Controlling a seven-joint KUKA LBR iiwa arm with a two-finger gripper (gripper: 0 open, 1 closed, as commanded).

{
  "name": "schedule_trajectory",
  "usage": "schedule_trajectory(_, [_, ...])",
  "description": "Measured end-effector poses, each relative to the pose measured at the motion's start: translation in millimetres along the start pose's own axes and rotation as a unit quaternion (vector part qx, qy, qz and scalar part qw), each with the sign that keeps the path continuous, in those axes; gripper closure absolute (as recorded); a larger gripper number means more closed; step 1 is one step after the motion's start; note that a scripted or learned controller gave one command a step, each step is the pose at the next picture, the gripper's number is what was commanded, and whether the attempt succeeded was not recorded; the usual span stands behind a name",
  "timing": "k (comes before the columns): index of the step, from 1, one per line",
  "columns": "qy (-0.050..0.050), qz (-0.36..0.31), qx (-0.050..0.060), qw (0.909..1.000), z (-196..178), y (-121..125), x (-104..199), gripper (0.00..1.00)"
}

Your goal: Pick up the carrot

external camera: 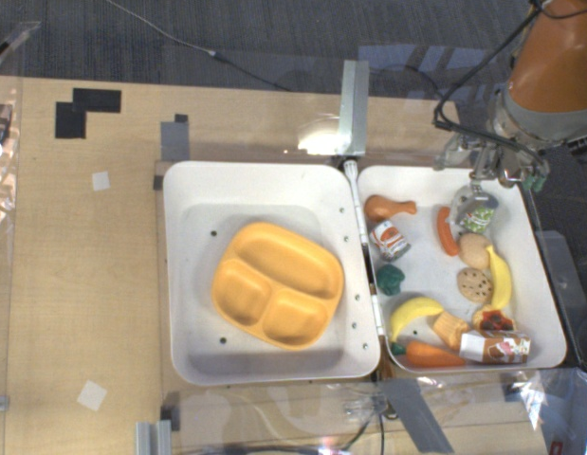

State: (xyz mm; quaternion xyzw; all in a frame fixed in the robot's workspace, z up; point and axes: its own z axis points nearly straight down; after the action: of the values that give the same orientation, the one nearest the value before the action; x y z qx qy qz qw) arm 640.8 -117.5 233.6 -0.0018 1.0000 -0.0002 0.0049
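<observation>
Right bin [549,297] — hand [475,200] above green-labelled can [477,218], carrot [433,354] apart.

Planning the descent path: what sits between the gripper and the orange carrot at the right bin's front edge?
Camera view: between the gripper and the orange carrot lie a beige potato, a chocolate-chip cookie and a tan cracker piece.

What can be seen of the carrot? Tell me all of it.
The carrot is orange, smooth and plastic-looking, tapering toward its left end. It lies flat along the near wall of the right bin, just in front of a banana, with its thick end beside a bottle. The gripper is far from it.
</observation>
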Motion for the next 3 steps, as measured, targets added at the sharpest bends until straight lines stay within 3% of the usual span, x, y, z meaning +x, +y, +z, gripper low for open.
schedule_trajectory(1, [-0.003, 0.241, 0.001, 0.9704, 126.3, -44.5, 36.6, 0.00])
schedule_trajectory(3, [-0.003, 0.241, 0.001, 0.9706, 126.3, -43.8, 36.5, 0.00])
